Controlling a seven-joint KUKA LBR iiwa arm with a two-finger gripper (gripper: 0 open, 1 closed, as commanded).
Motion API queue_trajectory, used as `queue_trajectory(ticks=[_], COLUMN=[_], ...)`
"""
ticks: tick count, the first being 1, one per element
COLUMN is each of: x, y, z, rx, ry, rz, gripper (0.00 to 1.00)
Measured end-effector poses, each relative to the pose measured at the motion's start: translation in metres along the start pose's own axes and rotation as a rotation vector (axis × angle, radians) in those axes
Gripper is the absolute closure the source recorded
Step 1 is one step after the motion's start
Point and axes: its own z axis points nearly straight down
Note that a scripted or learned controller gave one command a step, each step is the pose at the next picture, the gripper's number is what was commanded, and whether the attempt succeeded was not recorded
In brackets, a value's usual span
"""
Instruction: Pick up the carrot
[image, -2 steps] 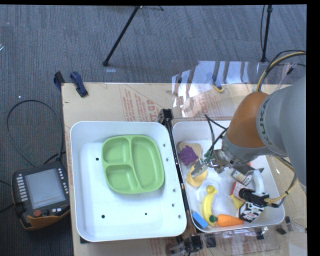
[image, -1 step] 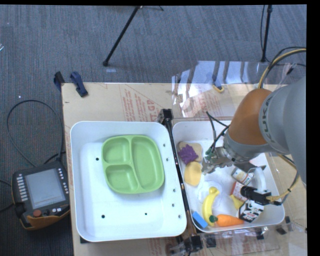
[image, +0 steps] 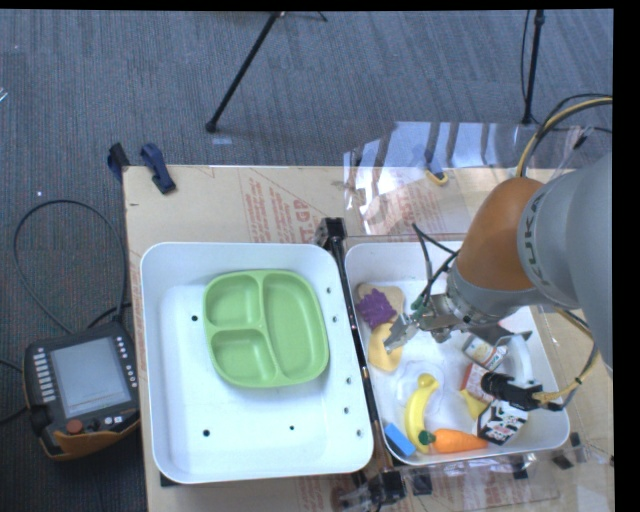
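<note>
**A:** Where is the gripper right now?

**B:** Hanging low over the upper left part of the right bin. Its fingers look spread, with nothing between them. I'd call it open and empty.

**A:** What sits closest to it?

**B:** A purple toy just to its left, and a pale yellow piece almost directly beneath the tips. Slightly further toward the near edge lies a banana.

**A:** And the carrot?

**B:** The carrot is well apart from the tool, down at the bin's near wall, lying flat with its green end pointing left. A small blue block sits just beyond that green end, and a black-and-white printed item crowds its orange tip.

**A:** So what could go wrong?

**B:** If the fingers close where they are, I'd expect them to catch the yellow piece or the purple toy instead. On the way to the carrot, the banana lies near the path and could get nudged. The carrot also hugs the wall, so one finger might strike the rim, or the close neighbours could get pinched along with it.

**A:** The green plate in the left bin?

**B:** Far off to the tool's left; no concern.
</note>
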Motion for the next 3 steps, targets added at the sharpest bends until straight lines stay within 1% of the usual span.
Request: queue_trajectory(ticks=[1,2,3], x=[0.002,0.001,0.021], y=[-0.064,0.007,-0.078], z=[0.013,0.011,0.014], rx=[0.005,-0.002,0.006], ry=[-0.003,-0.005,-0.002], rz=[0.111,0.212,0.432], gripper=[0.0,0.0,0.0])
